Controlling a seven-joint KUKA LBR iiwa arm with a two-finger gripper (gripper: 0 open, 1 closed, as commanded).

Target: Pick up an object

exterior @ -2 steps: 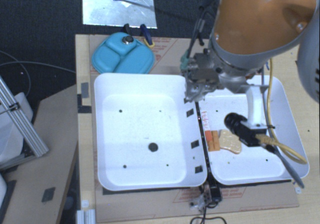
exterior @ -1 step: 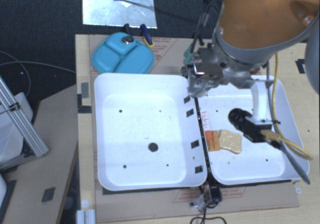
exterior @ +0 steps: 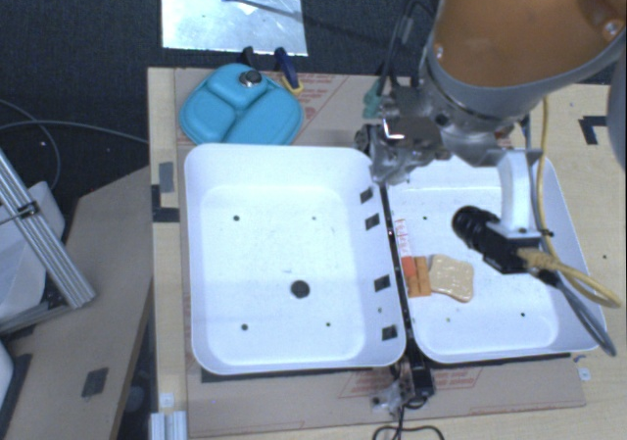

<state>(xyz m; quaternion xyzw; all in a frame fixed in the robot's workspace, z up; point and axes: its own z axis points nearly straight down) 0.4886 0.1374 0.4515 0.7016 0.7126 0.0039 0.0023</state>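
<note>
Overhead, two shallow white bins sat side by side on the surface [exterior: 167,232]. Left bin [exterior: 211,232]: held one small dark round item [exterior: 300,289] near the floor's middle, a little toward the near wall; a few dark dots marked the floor besides. Right bin [exterior: 490,330]: held a tan, flat, toast-shaped piece [exterior: 453,277] and, touching its left edge, a small orange block [exterior: 418,277]; both lay close to the divider between the bins, in the near half. A black cylindrical fitting [exterior: 482,232] on a white bracket [exterior: 514,195], with yellow cable [exterior: 578,281] trailing off to the right, hung over the right bin just right of the tan piece.

Arm [exterior: 529,17], grey with orange band, came in from the upper right. Gripper [exterior: 397,159] sat over the far end of the divider, at the right bin's far left corner, well apart from the tan piece and orange block. Fingers were hidden beneath the wrist body; could not tell how far open, and nothing seen between them.

Behind the left bin: a blue lidded compartment tray [exterior: 241,107] resting on the surface
</note>
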